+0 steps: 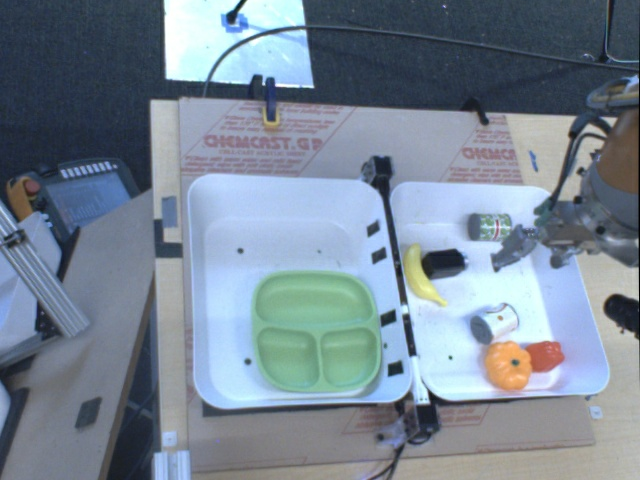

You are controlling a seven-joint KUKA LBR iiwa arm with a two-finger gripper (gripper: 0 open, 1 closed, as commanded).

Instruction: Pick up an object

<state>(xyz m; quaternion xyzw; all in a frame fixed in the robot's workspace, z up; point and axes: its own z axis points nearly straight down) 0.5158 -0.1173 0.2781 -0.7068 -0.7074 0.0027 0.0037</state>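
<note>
"CHEMCAST GP" in red on the board (262, 140), repeated partly at right

The bench (165, 268) bears what looks like cardboard (340, 133) under two bins (210, 268).

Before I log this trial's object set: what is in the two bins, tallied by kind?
Cans: 2, green can and white can
Toy produce: 3, banana, orange pumpkin, red piece
Black block: 1
Green divided plate: 1
Total: 7
</note>
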